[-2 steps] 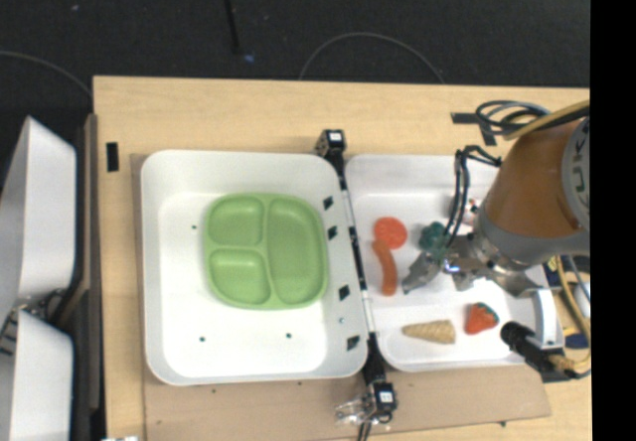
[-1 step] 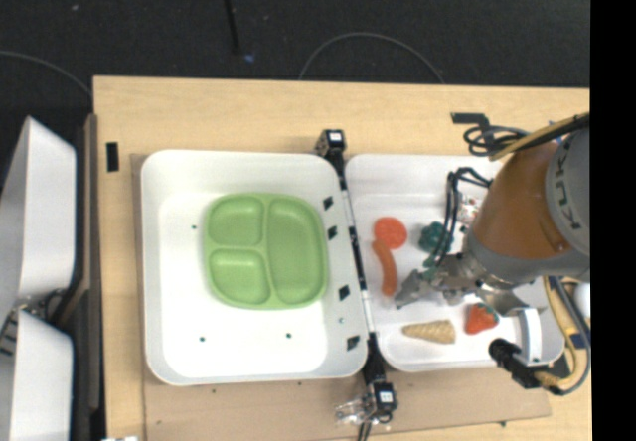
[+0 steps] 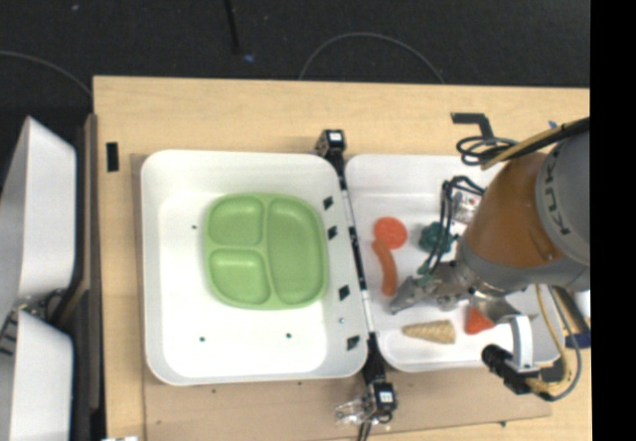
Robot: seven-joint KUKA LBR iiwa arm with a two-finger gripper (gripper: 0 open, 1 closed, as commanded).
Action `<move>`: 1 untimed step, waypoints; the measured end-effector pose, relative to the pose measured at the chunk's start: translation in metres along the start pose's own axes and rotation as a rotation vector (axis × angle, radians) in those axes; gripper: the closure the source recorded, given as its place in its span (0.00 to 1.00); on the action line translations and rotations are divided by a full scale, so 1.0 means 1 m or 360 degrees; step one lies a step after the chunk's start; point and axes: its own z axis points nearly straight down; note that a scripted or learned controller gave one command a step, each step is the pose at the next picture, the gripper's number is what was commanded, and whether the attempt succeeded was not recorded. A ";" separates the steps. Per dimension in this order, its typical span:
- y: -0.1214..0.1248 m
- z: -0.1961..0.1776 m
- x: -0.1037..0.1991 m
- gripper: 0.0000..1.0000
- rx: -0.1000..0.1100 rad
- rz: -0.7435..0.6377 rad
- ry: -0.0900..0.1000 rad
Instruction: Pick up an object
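My gripper (image 3: 409, 297) hangs low in the right bin (image 3: 397, 174), reaching in from the right under the arm's orange band (image 3: 512, 216). Its tip is just right of the lower end of an orange-red spoon-shaped object (image 3: 387, 248), which lies near the bin's left wall. A tan cone (image 3: 429, 332) rests just below the gripper. A teal object (image 3: 434, 235) sits above it, partly behind the wrist cables. A small red piece (image 3: 479, 321) peeks out from under the arm. I see nothing held in the gripper.
The left bin (image 3: 169, 330) holds a green divided plate (image 3: 266, 250). A black-clipped divider (image 3: 348, 260) separates the bins. Cables and a black fitting (image 3: 509, 367) hang at the arm's lower right. The wooden bench (image 3: 219, 111) surrounds both bins.
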 end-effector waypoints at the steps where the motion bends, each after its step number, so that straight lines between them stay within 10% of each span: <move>1: 0.001 -0.012 0.000 1.00 -0.0007 0.0010 0.0002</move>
